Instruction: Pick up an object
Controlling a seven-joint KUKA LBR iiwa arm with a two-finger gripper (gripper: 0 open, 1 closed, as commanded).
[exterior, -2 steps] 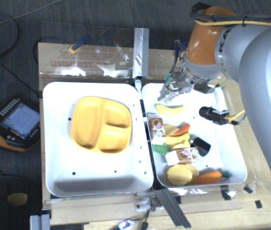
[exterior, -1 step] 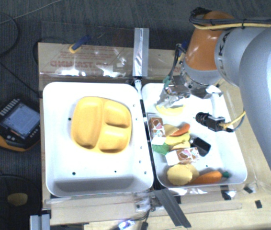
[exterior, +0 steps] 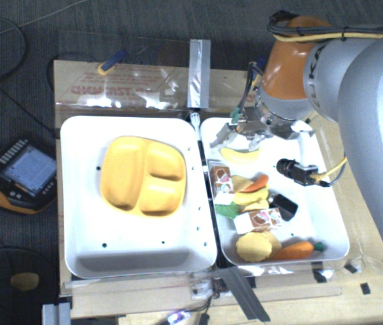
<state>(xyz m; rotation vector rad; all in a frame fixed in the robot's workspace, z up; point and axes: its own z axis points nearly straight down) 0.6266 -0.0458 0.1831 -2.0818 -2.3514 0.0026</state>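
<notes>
- Arm: reaches in from the right, over the right bin's far end.
- Left bin: contains one yellow plate.
- Right bin: banana at far end; carrot, lemon and small packets near end.
- Gripper: just above banana, jaws spread apart, holding nothing.

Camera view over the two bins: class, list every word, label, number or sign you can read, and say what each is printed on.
No text can be read.
Clear bag behind the left bin: red printing, too blurred to read.
Small cartons in the right bin: red and white pictures, no legible words.
Handheld pendant on the floor: lit screen, too small to read.
</notes>
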